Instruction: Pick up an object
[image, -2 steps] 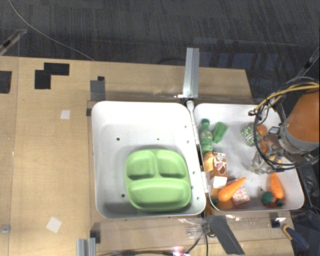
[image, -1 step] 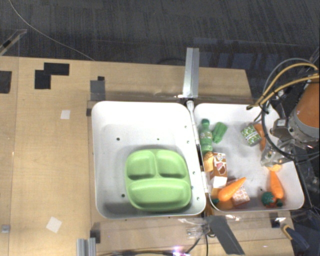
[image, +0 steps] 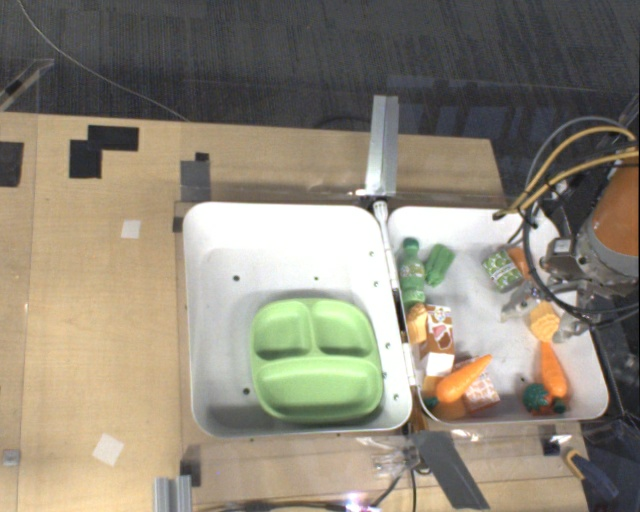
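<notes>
My gripper (image: 545, 314) hangs low at the right side of the right bin (image: 470, 222), below the grey wrist with its orange band. It is open, with one finger on each side of a small yellow block (image: 545, 323) that lies on the bin floor. Just below the block lies an orange carrot (image: 552, 372) with a small red and green piece (image: 540, 398) at its lower end. A green and white packet (image: 497, 267) sits up and left of the gripper. Whether the fingers touch the block I cannot tell.
The right bin also holds two green bottles (image: 410, 262), a printed snack packet (image: 432, 330), a second carrot (image: 460, 378) and a red and white packet (image: 483, 393). A green divided plate (image: 315, 358) lies in the left bin (image: 215, 300). Yellow and black cables (image: 560, 165) loop above the arm.
</notes>
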